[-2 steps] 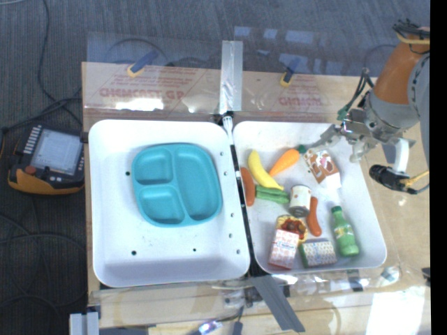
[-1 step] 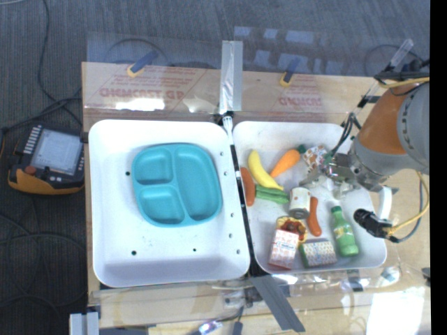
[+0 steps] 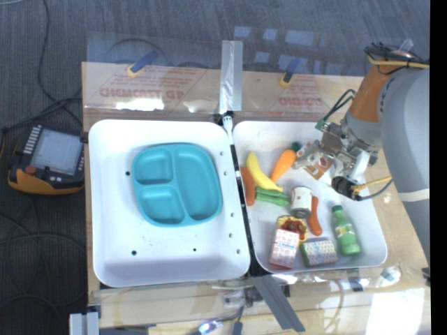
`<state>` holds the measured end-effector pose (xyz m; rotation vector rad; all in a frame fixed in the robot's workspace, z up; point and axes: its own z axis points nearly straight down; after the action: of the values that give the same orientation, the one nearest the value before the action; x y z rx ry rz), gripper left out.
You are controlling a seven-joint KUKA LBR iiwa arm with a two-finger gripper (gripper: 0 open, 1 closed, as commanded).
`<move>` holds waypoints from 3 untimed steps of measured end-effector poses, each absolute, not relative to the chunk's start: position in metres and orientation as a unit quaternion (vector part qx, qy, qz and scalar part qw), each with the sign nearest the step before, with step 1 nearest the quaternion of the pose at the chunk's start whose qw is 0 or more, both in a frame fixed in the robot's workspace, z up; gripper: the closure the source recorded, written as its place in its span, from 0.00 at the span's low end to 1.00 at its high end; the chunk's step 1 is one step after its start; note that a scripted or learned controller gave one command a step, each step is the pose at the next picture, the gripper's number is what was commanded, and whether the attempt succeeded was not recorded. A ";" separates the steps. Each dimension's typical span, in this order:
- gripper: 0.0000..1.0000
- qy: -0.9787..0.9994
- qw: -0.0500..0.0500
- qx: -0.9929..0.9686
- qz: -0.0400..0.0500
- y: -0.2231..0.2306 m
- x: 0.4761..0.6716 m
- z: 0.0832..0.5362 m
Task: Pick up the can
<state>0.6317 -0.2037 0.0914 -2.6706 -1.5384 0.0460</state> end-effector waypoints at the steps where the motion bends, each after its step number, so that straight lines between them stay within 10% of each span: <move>1: 1.00 -0.499 0.032 -0.866 0.022 -0.204 0.629 0.099; 2: 1.00 -0.645 -0.002 -0.764 0.002 -0.144 0.639 0.299; 3: 1.00 -0.673 0.001 -0.739 0.002 -0.126 0.615 0.222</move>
<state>0.6146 -0.1262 0.2224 -2.3213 -2.1141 0.0048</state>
